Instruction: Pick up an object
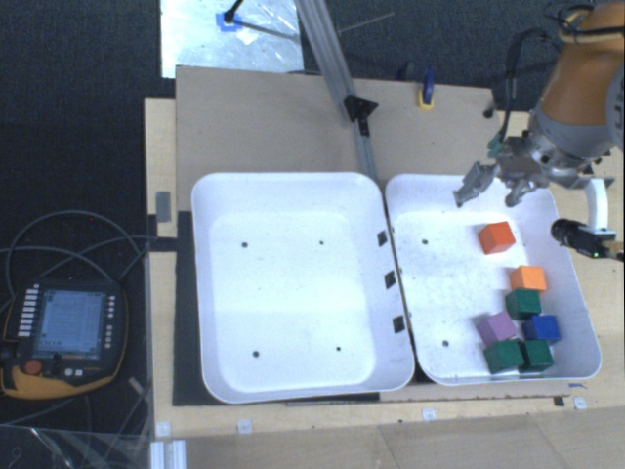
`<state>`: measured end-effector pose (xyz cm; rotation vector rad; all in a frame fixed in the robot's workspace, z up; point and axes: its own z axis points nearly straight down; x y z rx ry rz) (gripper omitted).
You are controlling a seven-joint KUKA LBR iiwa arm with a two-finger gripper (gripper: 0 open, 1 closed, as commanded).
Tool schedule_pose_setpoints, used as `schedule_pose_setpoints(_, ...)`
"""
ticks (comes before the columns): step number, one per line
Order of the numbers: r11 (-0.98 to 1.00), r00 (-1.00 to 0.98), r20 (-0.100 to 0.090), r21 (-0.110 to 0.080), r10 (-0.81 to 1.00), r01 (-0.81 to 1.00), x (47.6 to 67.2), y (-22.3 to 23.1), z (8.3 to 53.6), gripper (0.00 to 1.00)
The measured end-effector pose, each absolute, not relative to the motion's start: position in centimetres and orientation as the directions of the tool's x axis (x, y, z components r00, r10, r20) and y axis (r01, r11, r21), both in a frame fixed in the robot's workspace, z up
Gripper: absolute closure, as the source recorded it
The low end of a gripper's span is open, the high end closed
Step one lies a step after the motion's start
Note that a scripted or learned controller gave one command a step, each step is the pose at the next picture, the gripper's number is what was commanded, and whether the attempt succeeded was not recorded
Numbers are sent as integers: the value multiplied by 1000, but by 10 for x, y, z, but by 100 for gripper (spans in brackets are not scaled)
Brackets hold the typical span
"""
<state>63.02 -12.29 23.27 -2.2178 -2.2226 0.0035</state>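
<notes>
My gripper (pixel 491 190) hangs over the back of the right bin (pixel 439 291), open, its two fingers spread with nothing between them. A red-orange block (pixel 496 236) lies just in front of it, slightly to the right. Farther forward along the bin's right side sit an orange block (pixel 528 278), a dark green block (pixel 523 303), a purple block (pixel 499 326), a blue block (pixel 542 328) and two green blocks (pixel 518 357) packed close together in the front right corner.
The left bin (pixel 288 281) adjoins the right one. A slanted metal pole (pixel 332 47) crosses the bench behind the bins. A teach pendant (pixel 63 340) with cables lies on the floor at left.
</notes>
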Motion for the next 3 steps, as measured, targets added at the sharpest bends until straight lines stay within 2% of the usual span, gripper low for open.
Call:
schedule_pose_setpoints(2, 3, -3, 1, -4, 1000, 1000, 627, -106, 117, 0)
schedule_pose_setpoints(3, 3, -3, 0, 3, 1000, 1000, 629, -107, 132, 100)
